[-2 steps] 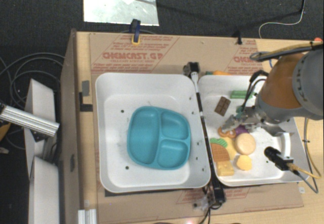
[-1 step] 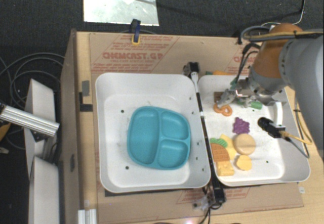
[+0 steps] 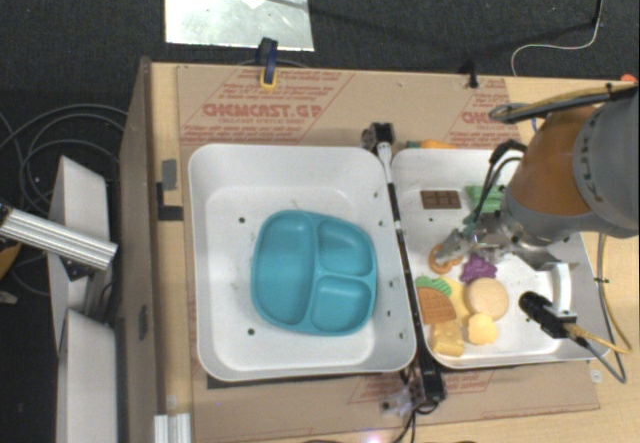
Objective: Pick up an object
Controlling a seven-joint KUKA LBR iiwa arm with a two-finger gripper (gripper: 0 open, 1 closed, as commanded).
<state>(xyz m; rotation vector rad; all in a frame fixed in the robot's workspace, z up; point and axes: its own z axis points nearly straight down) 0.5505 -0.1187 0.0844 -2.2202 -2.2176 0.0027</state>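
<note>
The jaws are seen low in the right bin, just above the toy food pile; the orange ring lies touching them. Their opening cannot be told.

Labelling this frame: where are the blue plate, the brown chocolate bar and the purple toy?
blue plate [image 3: 313, 272], camera view, centre divider.
brown chocolate bar [image 3: 439, 199], camera view, its middle.
purple toy [image 3: 478, 267], camera view, its top.

Toy foods clustered in right bin, w/ brown choc bar apart.
</note>
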